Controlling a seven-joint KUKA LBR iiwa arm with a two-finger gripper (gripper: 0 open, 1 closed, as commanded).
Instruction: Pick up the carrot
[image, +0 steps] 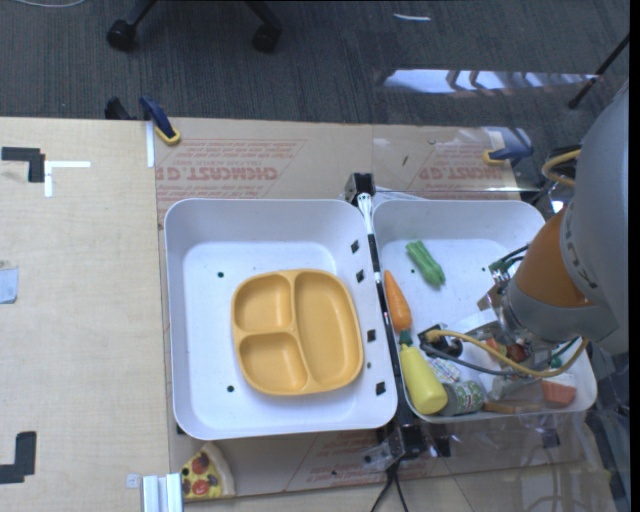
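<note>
The carrot (398, 302) is orange and small, lying lengthwise against the left wall of the right bin (470, 226). My gripper (497, 349) is low in the right half of that bin, under the grey arm and its orange band. It sits to the right of the carrot and apart from it. Nothing shows between the gripper and the carrot except bare bin floor and the yellow cable.
A green vegetable (426, 263) lies at the back of the right bin. A yellow bottle (421, 380) and a clear item (462, 396) lie near its front, an orange-red piece (558, 393) at front right. The left bin (200, 300) holds a yellow divided plate (297, 330).
</note>
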